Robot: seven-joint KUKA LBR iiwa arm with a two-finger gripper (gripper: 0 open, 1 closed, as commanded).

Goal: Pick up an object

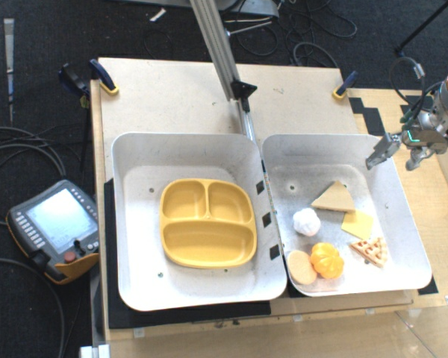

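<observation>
The claw (pixel 397 154) hangs at the right bin's (pixel 284 155) upper right corner, over the rim, its two fingers spread apart with nothing between them. One finger (pixel 378 153) reaches in over the bin wall; the other sits outside, toward the counter (pixel 172 95).

All the loose objects lie in the right bin, crowded into its lower half and well apart from the claw. A tan wedge (pixel 334 198) sits highest, with a yellow cheese slice (pixel 358 224) just below it, touching or nearly touching. A white ball (pixel 307 221) lies to the left of these. Lower down, an orange pumpkin-shaped toy (pixel 326 259) rests against a pale peach round piece (pixel 302 267), and a pizza slice toy (pixel 370 250) lies to the right, near the bin's wall.

The left bin (pixel 134 274) holds a yellow divided plate (pixel 207 222) with three compartments, set flat near the middle. A slanted metal pole (pixel 216 36) crosses the counter and ends at the divide between the bins. A teach pendant (pixel 54 230) lies on the floor to the left, among cables.
</observation>
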